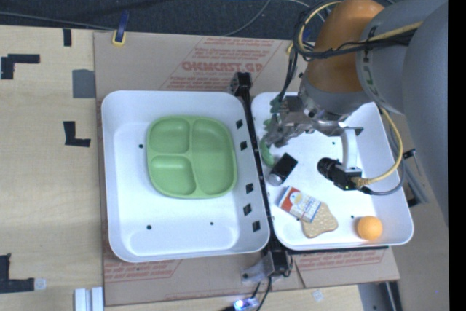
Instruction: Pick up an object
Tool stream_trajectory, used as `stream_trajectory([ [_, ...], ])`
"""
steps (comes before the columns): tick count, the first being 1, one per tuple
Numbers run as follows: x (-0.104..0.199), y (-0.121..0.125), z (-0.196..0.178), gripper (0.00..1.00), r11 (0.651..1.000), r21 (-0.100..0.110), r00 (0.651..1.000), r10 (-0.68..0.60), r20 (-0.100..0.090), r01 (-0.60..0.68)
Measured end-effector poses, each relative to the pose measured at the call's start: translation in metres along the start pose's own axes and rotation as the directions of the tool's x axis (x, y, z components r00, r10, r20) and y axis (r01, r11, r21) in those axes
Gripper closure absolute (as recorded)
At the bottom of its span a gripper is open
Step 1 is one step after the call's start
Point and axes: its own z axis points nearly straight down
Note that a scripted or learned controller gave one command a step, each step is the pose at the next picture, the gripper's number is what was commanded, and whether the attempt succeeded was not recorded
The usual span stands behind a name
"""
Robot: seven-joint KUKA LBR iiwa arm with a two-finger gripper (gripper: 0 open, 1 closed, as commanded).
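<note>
My gripper (275,136) hangs low over the left side of the right bin (389,229), close to the divider between the bins. A small green thing (266,154) peeks out just below it, and a black block (282,167) lies beside that. Nearer the front lie a red-and-white packet (299,204), a tan cookie-shaped piece (320,221) and an orange ball (370,228). The arm's wrist covers the bin's back part.
The left bin (127,229) holds a green divided plate (192,156). A black clip (241,83) sits on the divider at the back. Cables run across the dark surface behind the bins and along the arm.
</note>
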Motion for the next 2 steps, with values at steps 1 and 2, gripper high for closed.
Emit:
stream_trajectory([
  [1, 0.052, 0.008, 0.005, 1.00, 1.000, 0.000, 1.000, 0.001, 0.000, -0.001],
  [2, 0.110, 0.009, 0.008, 1.00, 1.000, 0.000, 1.000, -0.002, 0.000, 0.002],
])
